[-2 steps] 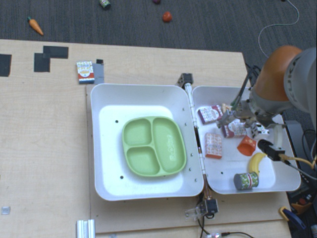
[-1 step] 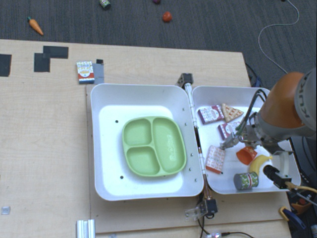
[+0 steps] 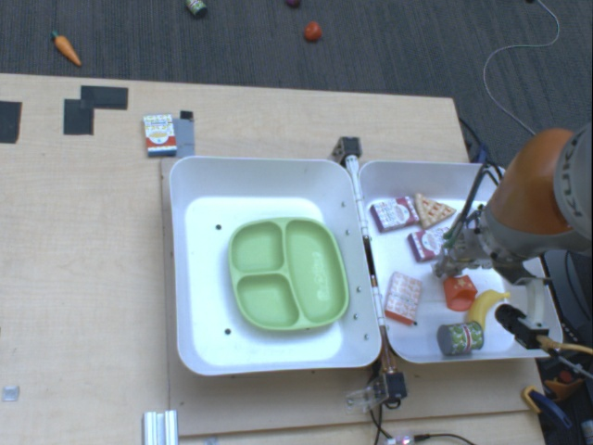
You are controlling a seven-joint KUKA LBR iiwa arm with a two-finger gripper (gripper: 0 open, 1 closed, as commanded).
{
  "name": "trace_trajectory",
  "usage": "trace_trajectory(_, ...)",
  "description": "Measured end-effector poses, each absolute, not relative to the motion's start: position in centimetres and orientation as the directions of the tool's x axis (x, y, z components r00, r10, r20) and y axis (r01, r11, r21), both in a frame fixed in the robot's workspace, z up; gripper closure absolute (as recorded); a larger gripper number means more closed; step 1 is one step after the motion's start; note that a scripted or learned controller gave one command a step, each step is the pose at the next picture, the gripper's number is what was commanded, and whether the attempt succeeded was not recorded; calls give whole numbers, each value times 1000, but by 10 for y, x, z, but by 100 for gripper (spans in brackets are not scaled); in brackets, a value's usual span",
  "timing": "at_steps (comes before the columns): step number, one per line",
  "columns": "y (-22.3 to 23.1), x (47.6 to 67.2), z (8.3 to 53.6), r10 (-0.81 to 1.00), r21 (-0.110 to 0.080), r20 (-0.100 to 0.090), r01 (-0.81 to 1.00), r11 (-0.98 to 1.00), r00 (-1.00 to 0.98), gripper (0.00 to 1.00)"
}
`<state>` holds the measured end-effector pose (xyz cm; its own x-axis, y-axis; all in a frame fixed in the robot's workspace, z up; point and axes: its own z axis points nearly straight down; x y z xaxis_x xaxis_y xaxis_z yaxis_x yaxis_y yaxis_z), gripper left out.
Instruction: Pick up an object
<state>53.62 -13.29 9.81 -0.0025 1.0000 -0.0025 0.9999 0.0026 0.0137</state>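
The right bin (image 3: 422,182) holds several small things. These are two maroon packets (image 3: 394,213) (image 3: 426,245), a pizza-slice toy (image 3: 433,210), a pink and white packet (image 3: 403,298), a red piece (image 3: 459,293), a yellow banana (image 3: 487,305) and a grey-green can (image 3: 460,338). My gripper (image 3: 451,265) hangs low over the bin's middle. It is just above the red piece and beside the lower maroon packet. Nothing is visibly held.
The left bin (image 3: 199,248) carries a green divided plate (image 3: 287,273). A small red and white box (image 3: 159,134) lies on the bench behind the bins. On the carpet beyond are a carrot (image 3: 66,47) and a few small toys.
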Motion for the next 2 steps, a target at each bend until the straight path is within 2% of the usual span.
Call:
trace_trajectory(1,-133,536,98,1000,13,-2,1000,3,-3,0)
trace_trajectory(2,-105,490,87,1000,14,-4,1000,0,0,0)
